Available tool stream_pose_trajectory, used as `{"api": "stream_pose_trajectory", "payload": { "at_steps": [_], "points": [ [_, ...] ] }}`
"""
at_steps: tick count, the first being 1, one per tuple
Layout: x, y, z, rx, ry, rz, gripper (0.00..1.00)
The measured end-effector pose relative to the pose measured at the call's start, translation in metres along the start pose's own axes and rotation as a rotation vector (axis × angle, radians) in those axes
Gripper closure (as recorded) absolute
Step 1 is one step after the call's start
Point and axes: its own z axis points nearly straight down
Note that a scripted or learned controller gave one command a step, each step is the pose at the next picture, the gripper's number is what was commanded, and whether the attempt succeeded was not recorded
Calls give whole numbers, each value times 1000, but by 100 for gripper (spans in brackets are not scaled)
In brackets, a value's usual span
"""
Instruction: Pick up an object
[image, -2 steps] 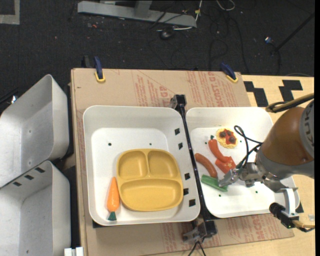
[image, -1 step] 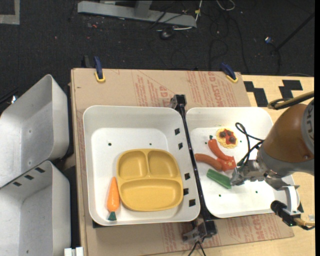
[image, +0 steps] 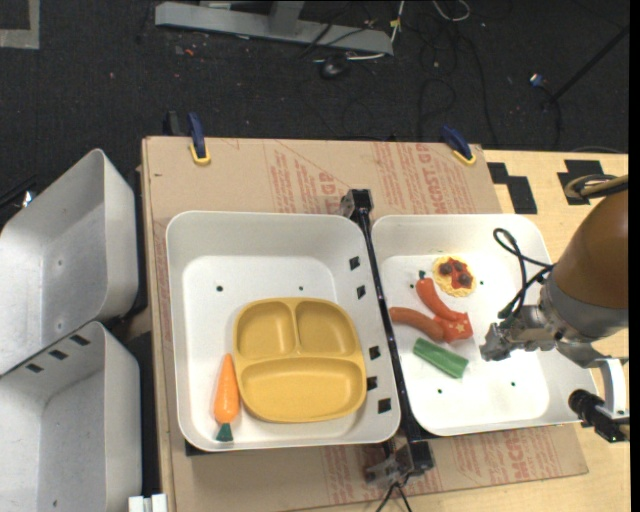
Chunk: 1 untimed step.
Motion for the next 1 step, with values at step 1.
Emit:
{"api": "stream_pose_trajectory", "payload": {
  "at_steps": [1],
  "points": [
    [-2,0,-63,-4,-1,-4,100]
  ]
}}
